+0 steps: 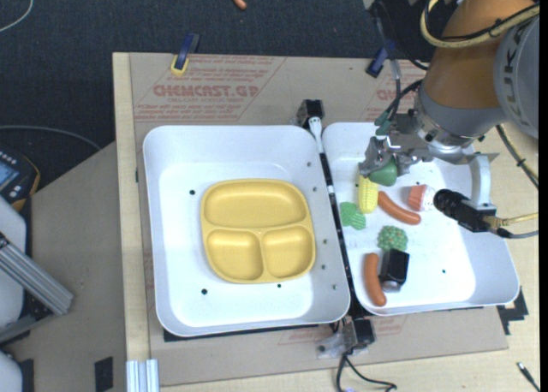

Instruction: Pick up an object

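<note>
Black block (394, 267) and sausage (372, 279), right bin's (488, 283) near edge. Board (214, 91) beyond printed "CHEMCAST GP", red. Gripper (382, 162), over that bin's far-left corner, clamped on dark green toy (384, 173); corn (367, 194) just below.

fixed overhead | slanted down | both bins (163, 159) | arm (475, 56) enters right

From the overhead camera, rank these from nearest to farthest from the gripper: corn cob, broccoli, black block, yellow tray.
Measured from the gripper, in the right bin:
1. Corn cob, just below it.
2. Broccoli, mid-bin, further down.
3. Black block, just past the broccoli, near the bin's front.
4. Yellow tray, across in the left bin.
</note>
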`<state>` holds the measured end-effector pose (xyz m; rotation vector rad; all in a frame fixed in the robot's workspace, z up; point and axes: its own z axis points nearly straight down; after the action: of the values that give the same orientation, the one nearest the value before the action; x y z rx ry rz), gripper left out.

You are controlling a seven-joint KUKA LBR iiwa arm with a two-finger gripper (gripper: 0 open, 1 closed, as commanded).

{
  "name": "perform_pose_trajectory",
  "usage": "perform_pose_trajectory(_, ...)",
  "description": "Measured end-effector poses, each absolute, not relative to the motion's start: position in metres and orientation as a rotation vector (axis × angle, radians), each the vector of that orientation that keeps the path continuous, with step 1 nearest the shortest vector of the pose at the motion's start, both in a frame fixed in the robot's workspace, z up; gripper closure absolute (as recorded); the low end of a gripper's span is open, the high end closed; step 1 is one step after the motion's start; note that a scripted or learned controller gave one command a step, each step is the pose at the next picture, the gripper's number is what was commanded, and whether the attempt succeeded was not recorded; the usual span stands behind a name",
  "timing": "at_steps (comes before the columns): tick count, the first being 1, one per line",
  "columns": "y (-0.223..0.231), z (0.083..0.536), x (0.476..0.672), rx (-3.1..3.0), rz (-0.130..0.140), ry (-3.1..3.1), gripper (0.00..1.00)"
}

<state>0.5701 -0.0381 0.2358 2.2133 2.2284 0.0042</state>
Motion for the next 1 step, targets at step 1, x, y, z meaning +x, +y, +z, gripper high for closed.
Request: perform_pose_trajectory(1, 0.0084, 0.2187, 0.5748, 2.219, -0.002, 2.230, 1.00)
